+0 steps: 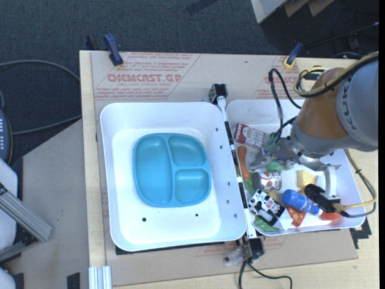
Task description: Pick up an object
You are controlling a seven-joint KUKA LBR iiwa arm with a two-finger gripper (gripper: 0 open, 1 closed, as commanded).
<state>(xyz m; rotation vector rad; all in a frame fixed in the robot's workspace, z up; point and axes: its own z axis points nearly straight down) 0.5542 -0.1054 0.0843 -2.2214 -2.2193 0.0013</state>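
While the arm [337, 110] leans over the right bin [255, 110] | jaws' state unclear | brown bench [150, 77], dark carpet [48, 17]

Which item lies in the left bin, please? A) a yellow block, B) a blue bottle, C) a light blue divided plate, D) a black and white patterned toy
C: the light blue divided plate lies alone on the floor of the left bin, while the cluttered small items sit in the right bin under the arm.
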